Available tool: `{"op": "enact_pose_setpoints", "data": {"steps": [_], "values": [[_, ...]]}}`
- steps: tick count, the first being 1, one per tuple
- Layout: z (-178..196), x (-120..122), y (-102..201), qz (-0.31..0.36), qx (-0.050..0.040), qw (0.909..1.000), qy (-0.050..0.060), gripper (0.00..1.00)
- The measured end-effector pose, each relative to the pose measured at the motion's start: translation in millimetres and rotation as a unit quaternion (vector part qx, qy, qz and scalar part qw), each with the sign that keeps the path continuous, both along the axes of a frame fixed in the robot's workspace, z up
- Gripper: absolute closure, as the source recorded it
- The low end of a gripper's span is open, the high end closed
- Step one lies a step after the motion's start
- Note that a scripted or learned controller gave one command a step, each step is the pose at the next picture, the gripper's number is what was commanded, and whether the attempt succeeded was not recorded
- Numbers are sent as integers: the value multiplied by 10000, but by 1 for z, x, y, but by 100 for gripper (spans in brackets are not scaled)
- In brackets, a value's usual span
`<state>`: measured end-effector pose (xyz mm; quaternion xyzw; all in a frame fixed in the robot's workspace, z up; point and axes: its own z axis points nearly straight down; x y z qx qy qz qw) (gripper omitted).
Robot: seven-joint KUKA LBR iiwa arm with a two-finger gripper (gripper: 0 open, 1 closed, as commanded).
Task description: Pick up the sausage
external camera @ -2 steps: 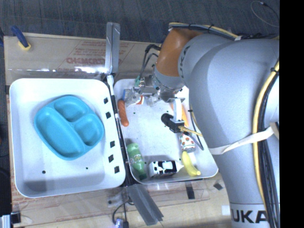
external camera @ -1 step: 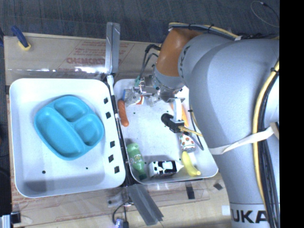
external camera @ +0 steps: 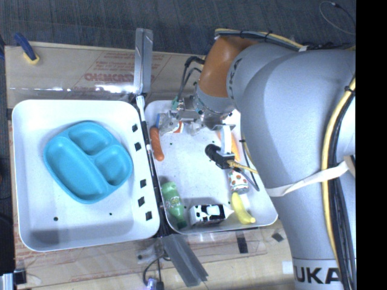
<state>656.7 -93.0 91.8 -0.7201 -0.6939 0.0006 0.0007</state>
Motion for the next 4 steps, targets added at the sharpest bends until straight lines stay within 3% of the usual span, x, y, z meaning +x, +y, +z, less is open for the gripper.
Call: {"op": "enact_pose_setpoints", "data": {"steps": [1, 2, 3, 4], "values": [[0, -30, 1, -480, 3, 9988, 16, 0], [10, -30, 1, -462, 9, 9989, 25, 100], [10, -30, 1, -460, 9, 9989, 25, 0], [1, -1, -5, -1336, -5, 9910, 28, 0]]}}
